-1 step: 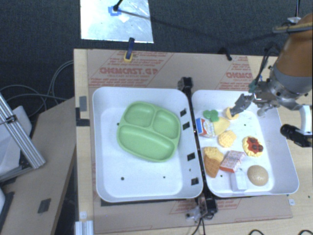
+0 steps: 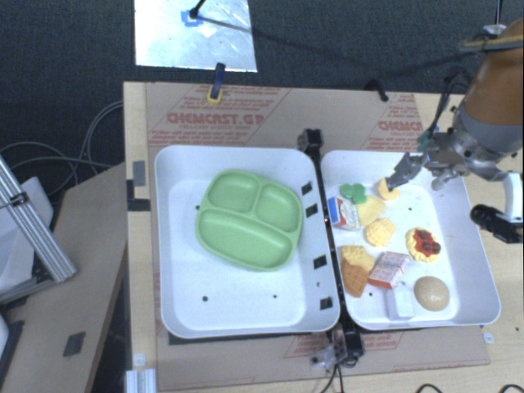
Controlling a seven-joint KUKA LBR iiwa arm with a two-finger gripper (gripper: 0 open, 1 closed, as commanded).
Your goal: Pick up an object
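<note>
Small yellow toy food piece [image 2: 387, 189] at right bin's [image 2: 479, 256] far edge, right under gripper [image 2: 426, 170]. Approach step, probably. Claw looks spread, gripping nothing. Next: drop lower, close.
</note>
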